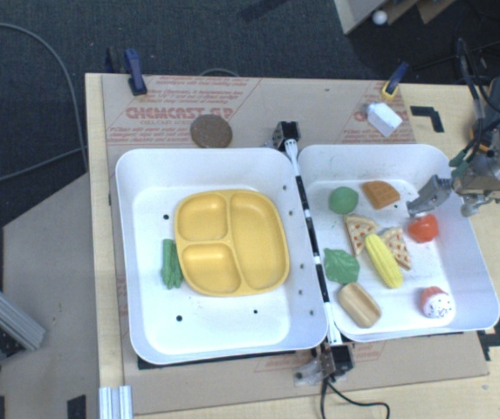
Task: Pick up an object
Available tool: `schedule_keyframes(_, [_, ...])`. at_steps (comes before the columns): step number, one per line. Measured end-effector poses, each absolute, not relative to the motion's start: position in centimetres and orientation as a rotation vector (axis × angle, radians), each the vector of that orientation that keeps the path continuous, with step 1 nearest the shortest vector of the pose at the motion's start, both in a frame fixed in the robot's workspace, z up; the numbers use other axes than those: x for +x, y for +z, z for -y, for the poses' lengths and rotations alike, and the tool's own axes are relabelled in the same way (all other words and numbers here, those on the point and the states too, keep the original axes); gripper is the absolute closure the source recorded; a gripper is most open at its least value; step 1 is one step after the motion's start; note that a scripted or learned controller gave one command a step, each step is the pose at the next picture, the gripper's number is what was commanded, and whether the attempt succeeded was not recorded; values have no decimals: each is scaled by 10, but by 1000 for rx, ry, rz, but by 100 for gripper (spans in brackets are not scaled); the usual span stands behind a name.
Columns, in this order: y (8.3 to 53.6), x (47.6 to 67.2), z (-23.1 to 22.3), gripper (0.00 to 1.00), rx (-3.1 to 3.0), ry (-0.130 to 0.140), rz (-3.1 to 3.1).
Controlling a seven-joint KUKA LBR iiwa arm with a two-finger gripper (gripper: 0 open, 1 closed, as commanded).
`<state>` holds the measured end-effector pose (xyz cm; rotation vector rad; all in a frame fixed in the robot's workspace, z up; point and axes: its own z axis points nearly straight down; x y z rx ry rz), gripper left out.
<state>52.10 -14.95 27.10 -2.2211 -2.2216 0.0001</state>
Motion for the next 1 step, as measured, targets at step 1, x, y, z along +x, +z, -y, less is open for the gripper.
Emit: schedule_keyframes(1, [172,506,136,0,-2221,0,2220])
